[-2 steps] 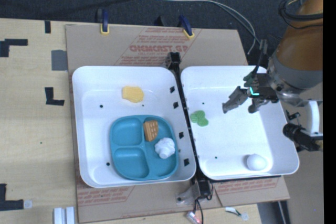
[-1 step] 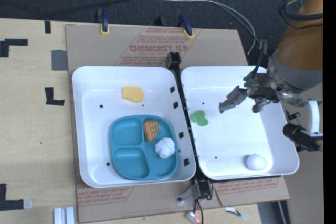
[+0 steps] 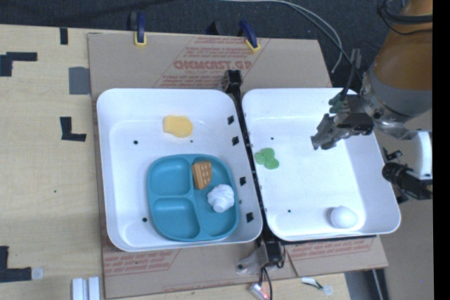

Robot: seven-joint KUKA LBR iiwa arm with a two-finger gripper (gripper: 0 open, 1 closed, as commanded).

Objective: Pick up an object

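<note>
Red print on the cardboard sheet (image 3: 204,63) under the bins reads partly as "CHEMCAST GP" (the rest is too small to read).

The gripper (image 3: 325,139) hangs over the upper part of the right bin (image 3: 365,225), dark jaws pointing down and to the left; I cannot tell whether they are apart or together, and nothing shows between them. In this bin a flat green piece (image 3: 266,159) lies near the left wall, roughly round with no clear long axis, and a white ball (image 3: 343,216) sits near the front right corner. The two are well apart, with bare white floor between them and below the gripper.

In the left bin (image 3: 112,116) a yellow lump (image 3: 178,126) lies near the back. A blue compartment tray (image 3: 169,218) fills the front; a tan waffle-like piece (image 3: 202,174) stands in its narrow upper right section, long axis running front to back, and a white crumpled lump (image 3: 221,198) sits just below it.
</note>
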